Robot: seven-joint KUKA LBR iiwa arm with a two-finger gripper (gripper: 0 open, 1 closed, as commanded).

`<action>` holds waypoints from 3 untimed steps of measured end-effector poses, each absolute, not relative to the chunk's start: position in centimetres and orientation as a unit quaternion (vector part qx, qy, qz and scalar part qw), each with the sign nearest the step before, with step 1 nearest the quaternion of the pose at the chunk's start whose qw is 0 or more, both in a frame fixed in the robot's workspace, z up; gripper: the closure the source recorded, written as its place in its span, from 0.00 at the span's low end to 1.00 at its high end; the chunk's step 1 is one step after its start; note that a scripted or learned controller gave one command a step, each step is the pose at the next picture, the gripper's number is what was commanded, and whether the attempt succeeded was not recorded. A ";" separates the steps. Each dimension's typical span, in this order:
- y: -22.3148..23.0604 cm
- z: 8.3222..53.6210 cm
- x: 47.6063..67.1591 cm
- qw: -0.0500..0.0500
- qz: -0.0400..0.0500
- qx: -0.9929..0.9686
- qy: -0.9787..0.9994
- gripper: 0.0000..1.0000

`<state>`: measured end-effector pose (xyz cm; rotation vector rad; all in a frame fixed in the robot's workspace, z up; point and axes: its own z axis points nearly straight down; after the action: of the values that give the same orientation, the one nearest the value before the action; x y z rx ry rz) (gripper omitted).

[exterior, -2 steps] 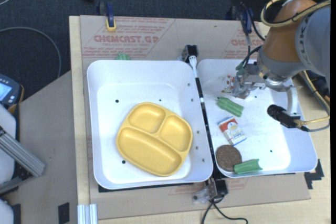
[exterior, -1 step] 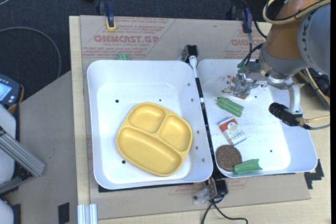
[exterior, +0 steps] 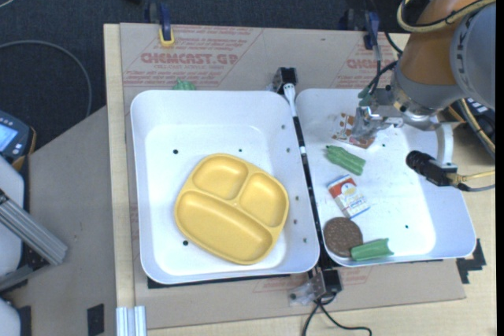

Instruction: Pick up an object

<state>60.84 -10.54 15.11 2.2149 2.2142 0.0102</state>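
My gripper (exterior: 366,122) reaches down into the back of the right bin (exterior: 453,236), with the grey and orange arm above it at the right. Its tip is over a small red and white packet (exterior: 347,124) lying against the bin floor. Just in front of it lies a green pod-shaped piece (exterior: 345,159). Further forward are a small red, white and blue box (exterior: 348,195), a brown round disc (exterior: 342,234) and another green piece (exterior: 370,249) at the front rim. Nothing visibly hangs from the gripper.
The left bin (exterior: 146,138) holds a yellow divided plate (exterior: 232,206). A black cylinder with a cable (exterior: 425,166) sticks out over the right side of the right bin. A black divider strip (exterior: 299,145) runs between the bins.
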 end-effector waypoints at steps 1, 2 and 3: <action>-10.5 16.1 60.9 0.006 0.004 0.707 0.707 1.00; -10.5 17.1 61.0 0.007 0.005 0.707 0.707 1.00; -10.4 18.2 61.0 0.008 0.005 0.706 0.708 1.00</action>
<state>61.02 -10.44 18.16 2.2081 2.2125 0.0170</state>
